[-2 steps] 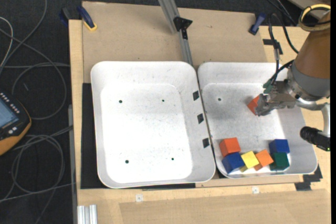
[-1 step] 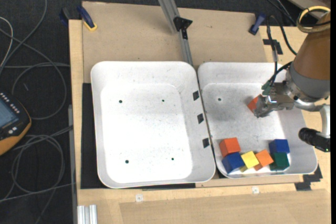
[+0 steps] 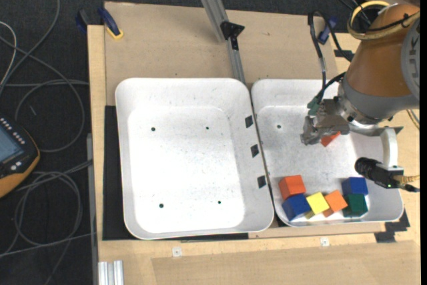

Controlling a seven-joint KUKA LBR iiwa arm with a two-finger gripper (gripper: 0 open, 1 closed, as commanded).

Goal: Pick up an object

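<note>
One red block (image 3: 327, 139) is seen at the fingers (image 3: 311, 137), right of centre.
Whether it is gripped cannot be told; if merely touched, it could be dropped.

Wooden bench (image 3: 167, 43) bears two white bins side by side: left bin (image 3: 133, 97), right bin (image 3: 273, 93); possibly black mat beneath.

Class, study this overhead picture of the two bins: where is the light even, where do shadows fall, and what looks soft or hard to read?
Camera view: even light on the left bin, no strong glare; soft shadow under the tool; the cubes are sharp, while the red piece at the tool is small and indistinct.
</note>
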